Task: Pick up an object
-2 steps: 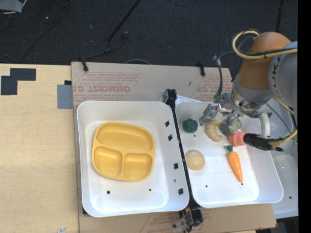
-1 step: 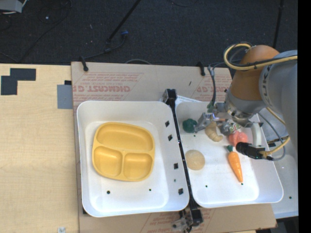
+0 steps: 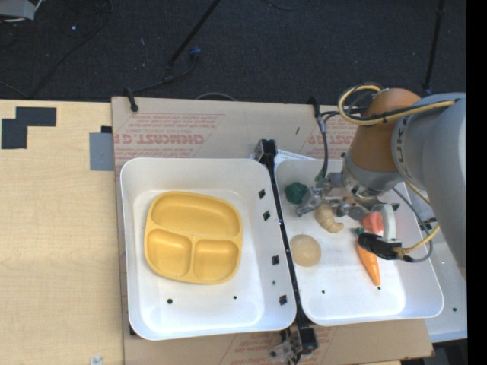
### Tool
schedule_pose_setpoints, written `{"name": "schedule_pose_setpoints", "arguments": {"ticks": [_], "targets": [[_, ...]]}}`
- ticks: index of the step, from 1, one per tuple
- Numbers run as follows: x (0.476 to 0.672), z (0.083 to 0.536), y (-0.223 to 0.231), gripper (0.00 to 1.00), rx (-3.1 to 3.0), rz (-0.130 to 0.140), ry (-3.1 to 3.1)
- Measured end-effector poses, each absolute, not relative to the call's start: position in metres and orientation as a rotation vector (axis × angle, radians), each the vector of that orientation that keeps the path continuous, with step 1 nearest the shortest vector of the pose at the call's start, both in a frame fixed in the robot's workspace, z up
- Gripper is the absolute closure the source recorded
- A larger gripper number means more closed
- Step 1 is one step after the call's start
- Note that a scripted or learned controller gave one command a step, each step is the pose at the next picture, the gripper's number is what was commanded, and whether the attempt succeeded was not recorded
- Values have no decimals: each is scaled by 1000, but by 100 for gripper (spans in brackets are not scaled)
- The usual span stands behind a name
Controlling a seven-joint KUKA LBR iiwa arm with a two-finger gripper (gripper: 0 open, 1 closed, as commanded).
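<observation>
The right bin (image 3: 396, 299) holds several small objects. A dark green piece (image 3: 295, 193) lies near its far left corner. A pale tan, peanut-shaped piece (image 3: 329, 219) lies just right of it, and a round beige piece (image 3: 306, 249) sits nearer the front. An orange carrot (image 3: 369, 263) points toward the front, with a small red piece (image 3: 373, 222) behind it. My gripper (image 3: 333, 201) hangs low over the far part of this bin, right above the tan piece and beside the green one. The wrist hides its tips.
The left bin (image 3: 141, 310) holds a yellow divided plate (image 3: 194, 236). A black divider rail (image 3: 280, 234) runs between the bins. The grey arm (image 3: 426, 150) with its orange band and loose cables covers the right bin's far right corner.
</observation>
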State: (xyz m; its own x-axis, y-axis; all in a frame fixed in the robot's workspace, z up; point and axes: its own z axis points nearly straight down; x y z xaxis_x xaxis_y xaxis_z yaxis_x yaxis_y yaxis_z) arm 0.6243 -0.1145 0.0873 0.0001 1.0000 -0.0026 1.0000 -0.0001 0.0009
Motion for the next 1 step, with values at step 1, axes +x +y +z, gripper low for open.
{"name": "schedule_pose_setpoints", "arguments": {"ticks": [1], "targets": [[623, 97, -114, 100, 2226, -5, 2221]]}}
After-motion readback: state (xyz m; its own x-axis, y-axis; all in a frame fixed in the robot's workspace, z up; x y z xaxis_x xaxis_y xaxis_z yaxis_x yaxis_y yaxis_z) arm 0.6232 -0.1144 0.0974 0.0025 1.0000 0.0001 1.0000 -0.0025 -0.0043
